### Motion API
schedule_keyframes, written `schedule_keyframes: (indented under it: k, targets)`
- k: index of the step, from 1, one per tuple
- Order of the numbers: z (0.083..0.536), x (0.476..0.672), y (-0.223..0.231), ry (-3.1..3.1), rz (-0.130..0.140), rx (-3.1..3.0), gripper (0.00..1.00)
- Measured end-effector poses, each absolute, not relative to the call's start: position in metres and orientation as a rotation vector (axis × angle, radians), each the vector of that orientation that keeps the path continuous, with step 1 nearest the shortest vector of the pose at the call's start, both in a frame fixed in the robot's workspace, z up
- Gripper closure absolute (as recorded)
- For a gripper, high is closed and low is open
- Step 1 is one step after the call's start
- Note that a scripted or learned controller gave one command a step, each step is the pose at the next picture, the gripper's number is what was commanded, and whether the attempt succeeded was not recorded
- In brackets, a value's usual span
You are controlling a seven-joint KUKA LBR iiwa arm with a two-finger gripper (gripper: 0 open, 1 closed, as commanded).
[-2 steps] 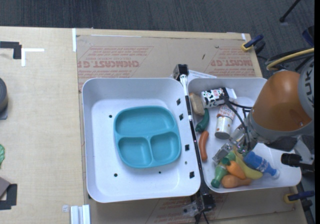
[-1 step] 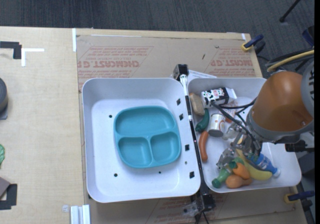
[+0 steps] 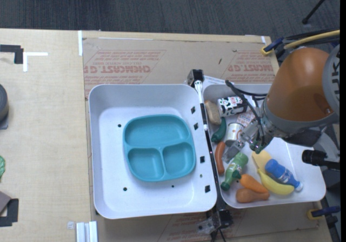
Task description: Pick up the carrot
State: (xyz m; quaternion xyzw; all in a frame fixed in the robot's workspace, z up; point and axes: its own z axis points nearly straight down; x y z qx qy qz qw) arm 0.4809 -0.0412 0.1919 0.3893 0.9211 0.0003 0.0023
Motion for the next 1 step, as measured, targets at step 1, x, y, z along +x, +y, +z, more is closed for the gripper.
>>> schedule_keyframes:
  k: [1]
  targets:
    - [0.1918,0.4804,-0.0443,3.038,0.0,0.782,0.0]
